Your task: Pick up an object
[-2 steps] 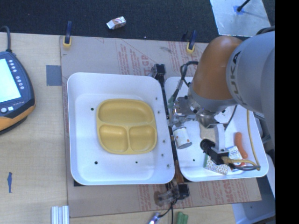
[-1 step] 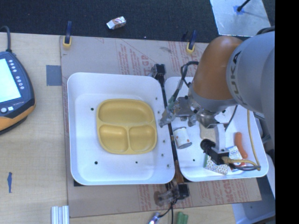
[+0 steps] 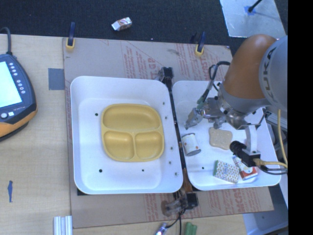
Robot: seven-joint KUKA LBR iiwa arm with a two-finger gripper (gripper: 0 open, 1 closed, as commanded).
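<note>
My gripper [image 3: 193,118] hangs over the upper left part of the right bin [image 3: 195,177], with the grey arm and its orange band above it to the right. Just below the gripper lies a small white and grey cylinder [image 3: 190,144], close to the bin's left wall. A beige, roughly square piece [image 3: 220,139] lies to the right of the cylinder, partly under the wrist. Near the bin's front edge rest a speckled green and white packet [image 3: 225,172] and a red and white item [image 3: 248,174]. Nothing shows held in the gripper.
The left bin [image 3: 85,131] holds a yellow three-compartment plate [image 3: 132,131]. A teach pendant [image 3: 12,94] sits on the bench at far left. A small wrapped item [image 3: 122,24] lies on the dark floor behind the bench. Yellow clamps [image 3: 71,43] hold the cardboard's back edge.
</note>
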